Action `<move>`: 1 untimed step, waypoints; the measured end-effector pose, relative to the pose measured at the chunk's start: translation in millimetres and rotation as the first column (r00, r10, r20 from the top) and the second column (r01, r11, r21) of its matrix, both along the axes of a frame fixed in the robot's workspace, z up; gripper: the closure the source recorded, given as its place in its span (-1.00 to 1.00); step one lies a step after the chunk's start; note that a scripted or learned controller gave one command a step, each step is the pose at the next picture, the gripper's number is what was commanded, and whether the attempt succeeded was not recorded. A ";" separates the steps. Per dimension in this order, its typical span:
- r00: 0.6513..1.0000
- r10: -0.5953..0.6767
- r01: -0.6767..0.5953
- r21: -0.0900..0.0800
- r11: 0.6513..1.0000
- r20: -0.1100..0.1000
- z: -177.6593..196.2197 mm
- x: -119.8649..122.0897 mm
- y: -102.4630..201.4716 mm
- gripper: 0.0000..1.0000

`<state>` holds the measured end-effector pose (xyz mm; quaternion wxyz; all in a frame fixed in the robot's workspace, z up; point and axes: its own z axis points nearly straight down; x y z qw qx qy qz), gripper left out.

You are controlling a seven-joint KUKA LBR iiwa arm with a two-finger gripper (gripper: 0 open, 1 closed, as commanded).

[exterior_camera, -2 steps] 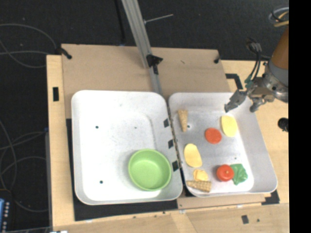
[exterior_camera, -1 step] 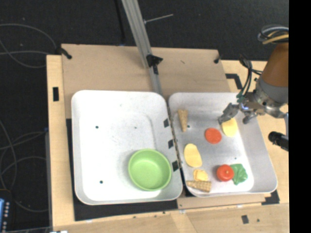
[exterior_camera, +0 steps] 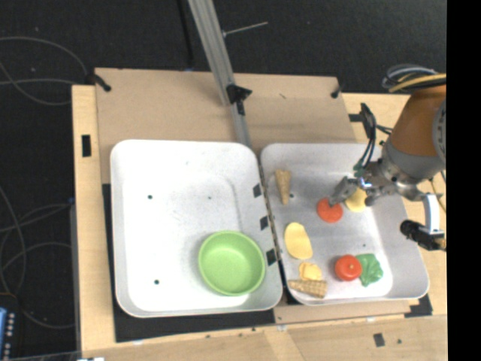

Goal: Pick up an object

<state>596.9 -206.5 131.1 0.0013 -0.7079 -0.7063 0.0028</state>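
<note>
Gripper (exterior_camera: 355, 192) hangs over the right bin (exterior_camera: 398, 277), touching a yellow piece (exterior_camera: 356, 201) beside an orange-red ball (exterior_camera: 329, 212); grip state unclear.

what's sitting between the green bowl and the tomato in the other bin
In the camera view, between the green bowl and the tomato lie the bins' rims and a yellow piece above a waffle cone.
</note>
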 end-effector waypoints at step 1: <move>1.000 -0.002 0.002 0.001 1.000 0.009 15.0 2.1 -0.1 1.00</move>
